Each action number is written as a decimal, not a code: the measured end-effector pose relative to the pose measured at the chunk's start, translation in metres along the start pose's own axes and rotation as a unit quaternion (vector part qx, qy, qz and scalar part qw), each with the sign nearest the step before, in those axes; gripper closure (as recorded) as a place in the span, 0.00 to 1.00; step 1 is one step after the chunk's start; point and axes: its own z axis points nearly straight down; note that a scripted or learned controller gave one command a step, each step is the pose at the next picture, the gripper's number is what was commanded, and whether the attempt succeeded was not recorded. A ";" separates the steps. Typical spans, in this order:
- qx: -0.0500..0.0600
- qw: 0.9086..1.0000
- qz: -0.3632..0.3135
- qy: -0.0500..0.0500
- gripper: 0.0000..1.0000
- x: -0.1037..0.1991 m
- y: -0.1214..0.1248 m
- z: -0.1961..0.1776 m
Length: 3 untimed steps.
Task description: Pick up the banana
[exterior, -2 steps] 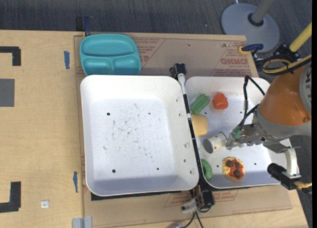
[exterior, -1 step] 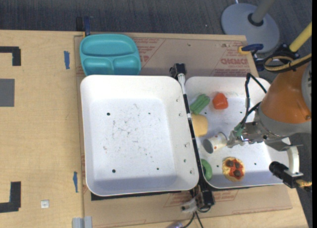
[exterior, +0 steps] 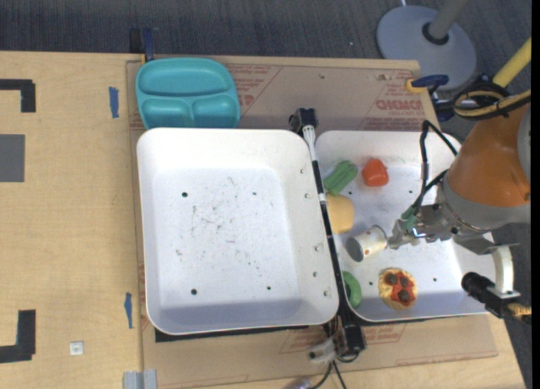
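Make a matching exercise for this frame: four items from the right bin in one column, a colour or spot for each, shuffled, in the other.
Items:
1. tomato
2. pizza slice
3. banana
4. cup

Descriptions:
A. pale yellow, against the divider between the bins
B. near the bin's front edge, with dark toppings
C. orange-red, toward the far side
D. white, lying on its side next to the hand

Pairs: 1-C, 2-B, 3-A, 4-D

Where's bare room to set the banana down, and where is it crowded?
The left white bin shows bare floor from wall to wall. In the right white bin, the pale yellow banana, green pepper, orange fruit, small pizza and gripper crowd the floor.
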 end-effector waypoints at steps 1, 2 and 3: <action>-0.001 1.000 0.000 -0.001 1.00 0.000 0.001 -0.010; -0.003 1.000 -0.001 -0.001 1.00 0.000 0.002 -0.020; -0.004 1.000 -0.001 -0.002 1.00 0.000 0.003 -0.030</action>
